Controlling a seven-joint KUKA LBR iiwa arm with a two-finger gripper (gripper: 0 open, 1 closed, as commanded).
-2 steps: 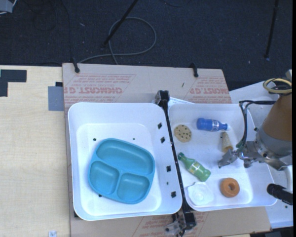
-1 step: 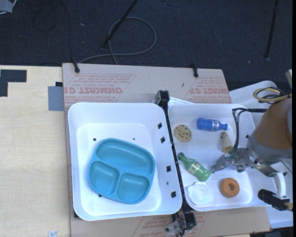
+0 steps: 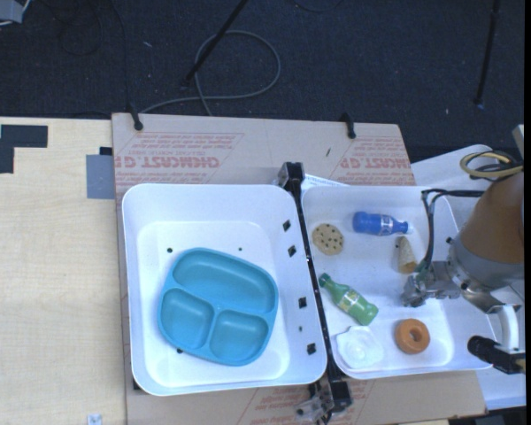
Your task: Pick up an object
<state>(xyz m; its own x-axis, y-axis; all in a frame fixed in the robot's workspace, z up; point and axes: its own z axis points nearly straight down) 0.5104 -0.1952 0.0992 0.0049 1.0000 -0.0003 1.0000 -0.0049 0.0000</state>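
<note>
the blue tray [image 3: 218, 315] looks like smooth matt plastic. the white bins [image 3: 142, 237] look glossy plastic; the board [image 3: 248, 153] behind is plain cardboard.

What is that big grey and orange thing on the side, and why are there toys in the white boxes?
That is a robot arm, seen from a camera above the bench. Its gripper is like a hand with two fingers, low in the right bin. It is meant to pick something up, but I see nothing between its fingers yet. That bin holds a blue bottle, a green bottle, a cookie, a brown donut, a tan wedge and a clear lid-like thing. The left bin holds a blue divided tray.
</note>
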